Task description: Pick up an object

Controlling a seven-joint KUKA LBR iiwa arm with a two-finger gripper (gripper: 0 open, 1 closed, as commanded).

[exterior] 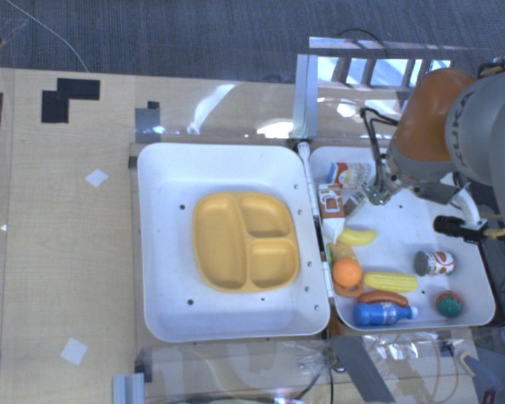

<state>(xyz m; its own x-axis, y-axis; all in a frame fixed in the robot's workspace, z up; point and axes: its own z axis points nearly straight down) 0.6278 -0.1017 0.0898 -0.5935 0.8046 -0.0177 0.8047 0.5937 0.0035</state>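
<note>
Several small toy foods lay near the gripper (377,194), its opening impossible to tell; nearest, just below-left, the light, smooth, rigid-looking yellow plastic banana (356,237) probably suited a mid-body pinch.

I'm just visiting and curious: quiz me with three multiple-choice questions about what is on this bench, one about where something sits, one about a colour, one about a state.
1. Where does the yellow divided plate lie?
A. in the left bin
B. in the right bin
C. on the wooden bench

2. What colour is the bottle at the near edge of the right bin?
A. red
B. blue
C. white

3. How does the small can rest?
A. upright
B. on its side
C. on top of the corn cob

Answers:
1 A, the plate sits in the middle of the left bin.
2 B, its body is blue.
3 B, its round end faces sideways.
</note>
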